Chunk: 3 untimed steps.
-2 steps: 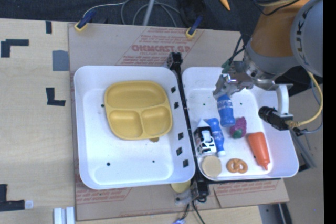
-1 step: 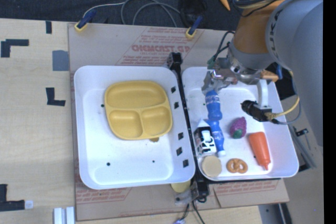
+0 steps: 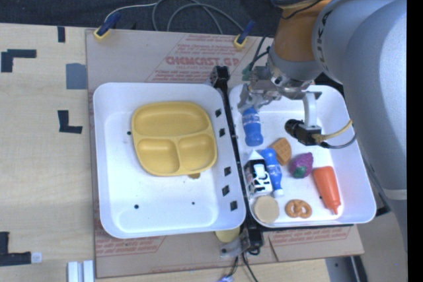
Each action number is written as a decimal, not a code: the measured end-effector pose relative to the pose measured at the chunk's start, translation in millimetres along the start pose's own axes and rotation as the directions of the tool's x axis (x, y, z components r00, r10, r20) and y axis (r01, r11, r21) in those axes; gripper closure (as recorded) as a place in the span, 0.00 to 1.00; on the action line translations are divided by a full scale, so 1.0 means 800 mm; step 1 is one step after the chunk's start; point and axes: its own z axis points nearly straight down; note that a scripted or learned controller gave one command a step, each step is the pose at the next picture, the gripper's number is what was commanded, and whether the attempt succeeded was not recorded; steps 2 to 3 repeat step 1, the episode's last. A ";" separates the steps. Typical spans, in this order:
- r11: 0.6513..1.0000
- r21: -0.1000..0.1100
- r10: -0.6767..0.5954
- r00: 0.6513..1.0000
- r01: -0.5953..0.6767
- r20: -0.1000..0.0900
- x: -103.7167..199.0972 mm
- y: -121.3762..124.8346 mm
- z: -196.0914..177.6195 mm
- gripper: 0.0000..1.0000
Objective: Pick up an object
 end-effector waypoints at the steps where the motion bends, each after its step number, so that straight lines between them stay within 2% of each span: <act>1: 1.000 0.001 0.000 1.000 0.000 0.000 0.057 -0.040 -0.001 1.00; 3: 1.000 0.001 0.000 1.000 0.000 0.000 0.057 -0.040 -0.001 1.00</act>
